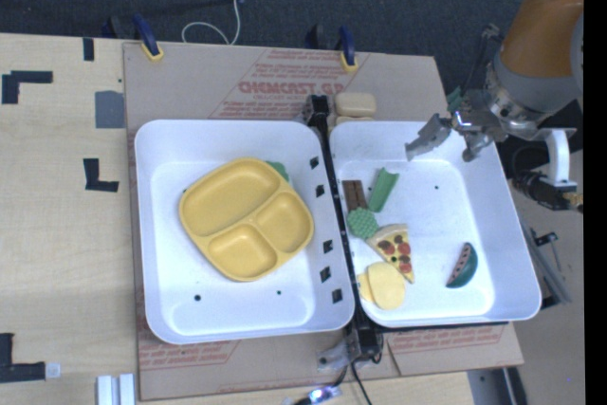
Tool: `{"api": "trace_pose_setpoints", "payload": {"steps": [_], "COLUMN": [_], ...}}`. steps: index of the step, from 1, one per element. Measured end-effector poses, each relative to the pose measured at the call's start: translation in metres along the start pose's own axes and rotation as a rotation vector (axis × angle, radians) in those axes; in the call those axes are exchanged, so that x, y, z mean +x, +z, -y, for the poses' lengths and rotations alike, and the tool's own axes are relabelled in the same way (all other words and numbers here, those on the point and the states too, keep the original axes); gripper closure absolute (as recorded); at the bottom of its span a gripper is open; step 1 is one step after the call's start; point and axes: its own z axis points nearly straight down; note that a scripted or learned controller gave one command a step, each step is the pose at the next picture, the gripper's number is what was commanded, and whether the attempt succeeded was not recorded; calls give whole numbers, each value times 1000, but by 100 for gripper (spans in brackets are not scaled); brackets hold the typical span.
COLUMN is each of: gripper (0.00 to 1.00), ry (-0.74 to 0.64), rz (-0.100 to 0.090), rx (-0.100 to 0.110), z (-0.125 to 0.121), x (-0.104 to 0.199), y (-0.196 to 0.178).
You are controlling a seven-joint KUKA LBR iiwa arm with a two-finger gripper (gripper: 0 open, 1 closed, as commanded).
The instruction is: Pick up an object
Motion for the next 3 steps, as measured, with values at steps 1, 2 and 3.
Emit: {"api": "trace_pose_setpoints", "payload": {"steps": [1, 2, 3], "gripper": [0, 0, 100], "ry": [3, 0, 2], "rz": [-5, 0, 0], "rx": [20, 1, 0], "z": [79, 106, 105], "x": [14, 29, 28], "y": [131, 182, 169]}}
